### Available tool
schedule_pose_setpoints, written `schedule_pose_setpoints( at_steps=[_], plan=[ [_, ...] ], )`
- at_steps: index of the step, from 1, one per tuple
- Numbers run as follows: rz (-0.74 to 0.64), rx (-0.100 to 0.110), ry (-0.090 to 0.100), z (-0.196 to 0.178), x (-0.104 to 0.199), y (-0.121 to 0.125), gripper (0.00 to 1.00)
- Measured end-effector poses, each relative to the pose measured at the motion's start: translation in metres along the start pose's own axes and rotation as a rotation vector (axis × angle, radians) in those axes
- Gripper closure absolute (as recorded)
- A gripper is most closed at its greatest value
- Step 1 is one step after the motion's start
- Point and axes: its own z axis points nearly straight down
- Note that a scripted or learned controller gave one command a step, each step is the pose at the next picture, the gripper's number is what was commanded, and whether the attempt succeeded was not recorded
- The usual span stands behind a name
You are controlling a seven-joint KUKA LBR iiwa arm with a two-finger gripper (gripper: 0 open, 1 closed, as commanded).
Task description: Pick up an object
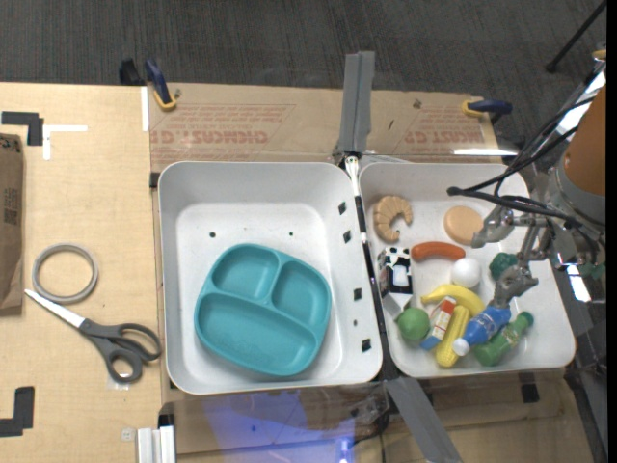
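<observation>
The desk [77, 191] is carrying two shallow white bins side by side. The left bin [253, 186] is holding a teal divided plate [264, 308]. The right bin [549, 340] is holding a jumble of toy food: a croissant [391, 216] and an orange round slice [464, 224] near the back, a red sausage [438, 251] and a white ball [466, 272] further forward, then a banana [453, 299], a green ball [414, 324], a blue bottle [486, 322] and a green bottle [505, 340] at the front. The arm is reaching in from the right, and its hand [509, 255] is hovering over the right bin with fingers spread, pinching nothing. Scissors [101, 334] and a tape roll [65, 272] are lying on the desk at left.
</observation>
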Motion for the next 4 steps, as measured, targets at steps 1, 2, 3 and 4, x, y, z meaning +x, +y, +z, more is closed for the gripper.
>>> schedule_pose_setpoints(
  at_steps=[1, 2, 3, 4],
  plan=[
    [-0.148, -0.001, 0.001, 0.139, -0.056, 0.026, 0.0],
    [-0.16, 0.0, -0.002, 0.166, -0.131, -0.006, 0.0],
    [-0.255, 0.017, -0.038, 0.155, -0.026, -0.083, 0.0],
    [-0.151, 0.026, -0.071, 0.146, -0.013, -0.063, 0.0]
  ],
)
